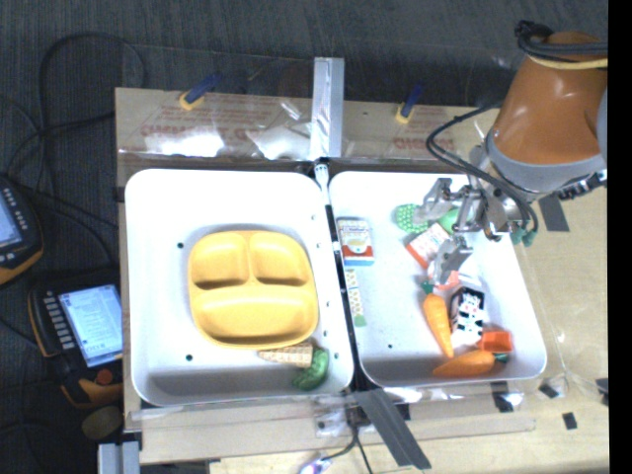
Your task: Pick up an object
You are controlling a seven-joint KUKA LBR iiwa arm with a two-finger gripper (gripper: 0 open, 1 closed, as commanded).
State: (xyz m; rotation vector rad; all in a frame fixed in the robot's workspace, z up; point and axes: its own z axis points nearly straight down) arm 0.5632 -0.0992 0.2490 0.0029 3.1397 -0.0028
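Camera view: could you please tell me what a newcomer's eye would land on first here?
Most striking is the yellow divided tray filling the middle of the left bin. Next comes the arm's orange band at upper right, with the end effector hanging over the right bin. Below it lie bright toys, notably an orange carrot pointing toward the bin's near edge.

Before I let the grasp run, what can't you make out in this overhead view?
- Gripper over the right bin: its metal parts blur together.
- Green item and red-white item below it: partly covered by the gripper, identity unclear.
- Small carton: label too small to read.
- Green item beside the yellow tray: blurred.
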